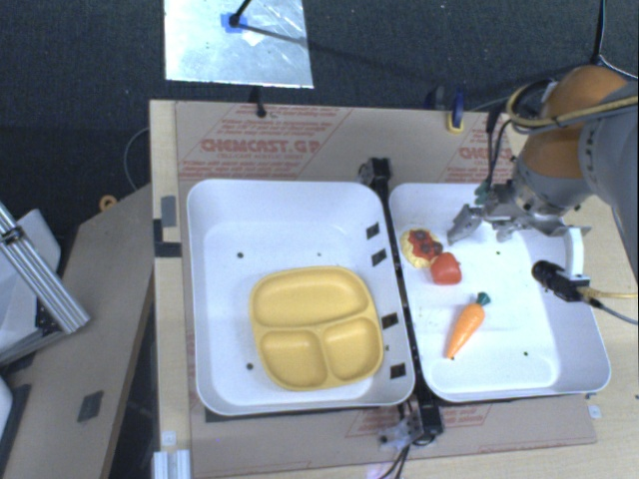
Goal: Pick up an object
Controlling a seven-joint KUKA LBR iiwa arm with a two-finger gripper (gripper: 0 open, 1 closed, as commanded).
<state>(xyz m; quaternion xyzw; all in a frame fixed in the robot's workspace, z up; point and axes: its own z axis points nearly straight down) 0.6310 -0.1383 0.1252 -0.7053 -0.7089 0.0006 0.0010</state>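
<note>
End effector (467,226) poised open and empty over right bin (519,372), just beside pizza slice (420,244) and red pepper (445,268). Carrot (464,328) nearer. Yellow divided tray (316,325) in left bin (225,218).

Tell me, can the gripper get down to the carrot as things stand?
Probably yes. The carrot lies apart from the other toys on the right bin's floor, nothing over it, and the gripper is above that bin.
</note>
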